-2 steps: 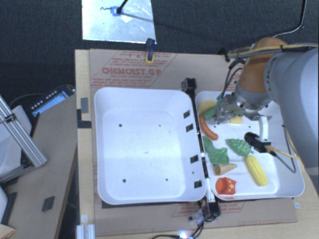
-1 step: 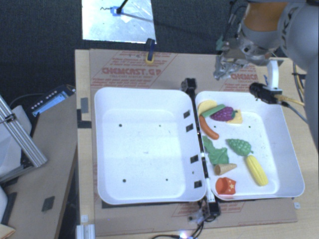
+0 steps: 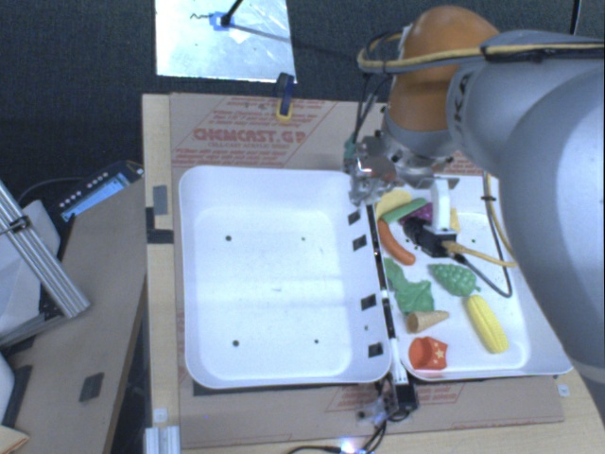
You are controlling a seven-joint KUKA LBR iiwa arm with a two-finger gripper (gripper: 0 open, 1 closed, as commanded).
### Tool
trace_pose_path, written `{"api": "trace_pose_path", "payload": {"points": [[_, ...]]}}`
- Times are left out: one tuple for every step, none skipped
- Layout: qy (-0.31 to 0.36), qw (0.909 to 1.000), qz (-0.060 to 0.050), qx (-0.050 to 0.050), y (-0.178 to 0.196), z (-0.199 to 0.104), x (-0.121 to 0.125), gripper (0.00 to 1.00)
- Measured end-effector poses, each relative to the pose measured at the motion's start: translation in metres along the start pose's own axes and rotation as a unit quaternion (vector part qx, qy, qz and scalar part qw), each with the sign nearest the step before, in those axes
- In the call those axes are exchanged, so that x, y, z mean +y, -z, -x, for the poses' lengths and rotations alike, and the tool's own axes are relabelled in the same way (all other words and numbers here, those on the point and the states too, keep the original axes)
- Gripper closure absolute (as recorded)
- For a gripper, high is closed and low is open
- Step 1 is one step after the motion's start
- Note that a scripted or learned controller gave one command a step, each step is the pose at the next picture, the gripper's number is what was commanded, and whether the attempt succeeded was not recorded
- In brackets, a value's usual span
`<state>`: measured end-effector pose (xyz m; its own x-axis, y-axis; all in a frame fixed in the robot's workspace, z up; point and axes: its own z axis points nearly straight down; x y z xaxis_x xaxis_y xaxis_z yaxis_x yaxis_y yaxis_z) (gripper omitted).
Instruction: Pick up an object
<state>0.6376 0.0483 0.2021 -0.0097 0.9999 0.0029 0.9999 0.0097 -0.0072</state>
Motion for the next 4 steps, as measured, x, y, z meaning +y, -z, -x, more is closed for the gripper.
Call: {"api": "trace_pose_path", "payload": {"points": [[0.004,0.9999,0.011,0.003,0.122,-0.123,0.01,1.0],[0.001,0.9999,0.011,0.002,0.218,-0.192,0.031,1.0],[-0.005,1.0,0.0,-0.003,0.134,-0.163,0.002,1.0],[-0.002,1.0,0.007,-0.001,0.156,-0.188,0.033,1.0]]}}
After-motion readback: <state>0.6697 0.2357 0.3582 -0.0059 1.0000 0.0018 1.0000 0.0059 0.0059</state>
